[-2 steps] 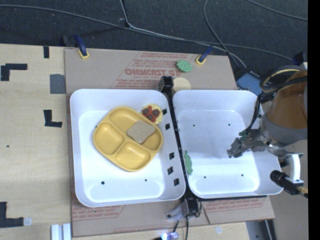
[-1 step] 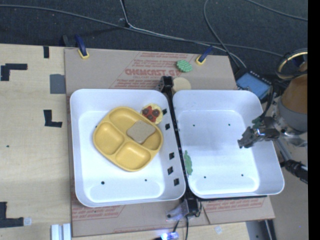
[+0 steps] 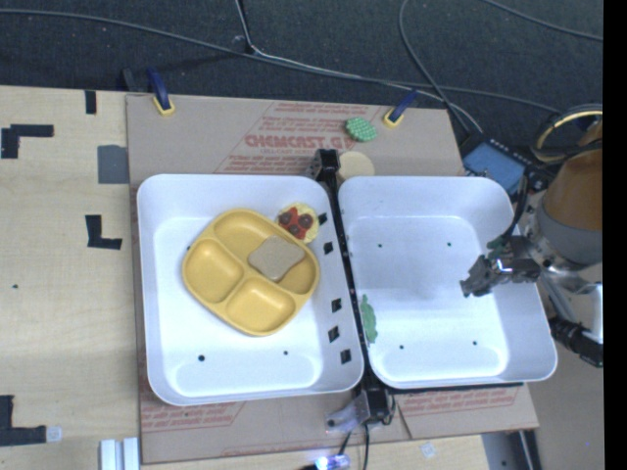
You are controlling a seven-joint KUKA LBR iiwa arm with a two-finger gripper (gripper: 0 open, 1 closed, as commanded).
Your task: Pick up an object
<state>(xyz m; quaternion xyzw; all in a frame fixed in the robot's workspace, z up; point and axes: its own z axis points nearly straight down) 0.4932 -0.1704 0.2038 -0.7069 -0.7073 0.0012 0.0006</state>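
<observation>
Dark carpet surrounds our bench. In the left white bin point(image 3: 167, 360) we see a yellow divided plastic plate point(image 3: 230, 277) bearing a tan toast slice point(image 3: 275, 258). Our gripper point(image 3: 482, 280) hovers over the right white bin point(image 3: 441, 204); its state we cannot tell, and picking looks undone.

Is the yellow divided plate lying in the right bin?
No. The yellow divided plate lies in the left bin, while the end effector is over the right bin.

Red print "CHEMCAST" on the brown board point(image 3: 284, 137) behind the bins, remaining letters unreadable
</observation>
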